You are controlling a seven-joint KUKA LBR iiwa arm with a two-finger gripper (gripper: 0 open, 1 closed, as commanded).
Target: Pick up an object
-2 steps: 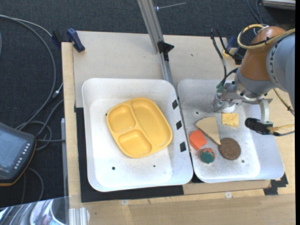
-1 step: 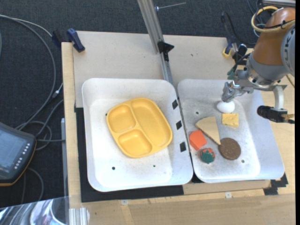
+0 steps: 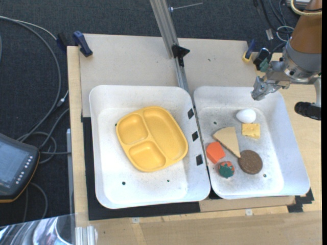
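the gripper (image 3: 259,92) hangs over the right bin's (image 3: 293,152) rim at about one o'clock, with nothing seen between its fingers; how far they are parted cannot be told. inside that bin lie a white egg (image 3: 246,116), a yellow cheese square (image 3: 251,130), a tan wedge (image 3: 228,139), an orange block (image 3: 215,151), a brown cookie (image 3: 250,162) and a green-and-red piece (image 3: 226,169) at six o'clock. a yellow divided tray (image 3: 150,138) sits in the left bin (image 3: 102,188).

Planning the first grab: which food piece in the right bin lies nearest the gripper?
The white egg; it lies closest to the gripper, above the other pieces.
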